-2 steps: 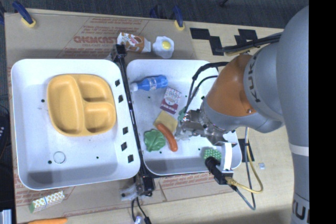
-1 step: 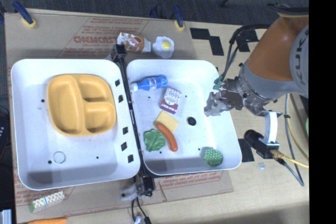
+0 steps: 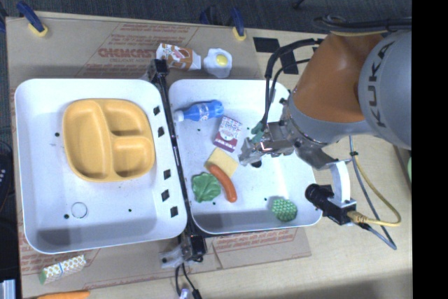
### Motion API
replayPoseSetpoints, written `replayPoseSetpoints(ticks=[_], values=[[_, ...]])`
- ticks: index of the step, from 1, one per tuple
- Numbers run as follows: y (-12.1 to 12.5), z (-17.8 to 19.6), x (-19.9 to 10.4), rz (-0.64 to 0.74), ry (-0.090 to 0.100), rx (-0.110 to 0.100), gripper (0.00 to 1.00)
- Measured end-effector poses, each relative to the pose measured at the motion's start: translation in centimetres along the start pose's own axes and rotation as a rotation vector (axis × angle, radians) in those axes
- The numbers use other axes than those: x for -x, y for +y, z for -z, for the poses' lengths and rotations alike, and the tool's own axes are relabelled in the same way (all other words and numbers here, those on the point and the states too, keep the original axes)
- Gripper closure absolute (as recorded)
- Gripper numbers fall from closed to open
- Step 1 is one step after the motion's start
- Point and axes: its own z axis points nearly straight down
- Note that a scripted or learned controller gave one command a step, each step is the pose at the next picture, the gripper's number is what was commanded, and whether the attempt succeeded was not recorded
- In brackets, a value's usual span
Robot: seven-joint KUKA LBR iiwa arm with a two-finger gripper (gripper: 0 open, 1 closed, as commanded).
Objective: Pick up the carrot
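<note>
Claw point(image 3: 250, 154) just right of carrot point(image 3: 224, 183)

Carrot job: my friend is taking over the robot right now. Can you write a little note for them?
Gripper: over the right bin, beside the small purple packet; nothing seen between its fingers.
Carrot: lying in the right bin, between the green leafy toy and the yellow cheese wedge, down-left of the gripper.
Also there: blue bottle, green round toy. Yellow divided tray sits in the left bin.
Done: nothing picked yet.
Left: reach the carrot, grasp, lift.
</note>
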Motion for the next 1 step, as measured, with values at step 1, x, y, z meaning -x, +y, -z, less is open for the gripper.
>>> replayPoseSetpoints(ticks=[1], values=[[-0.07, -7.31, 0.35, 0.167, 0.000, 0.000, 1.00]])
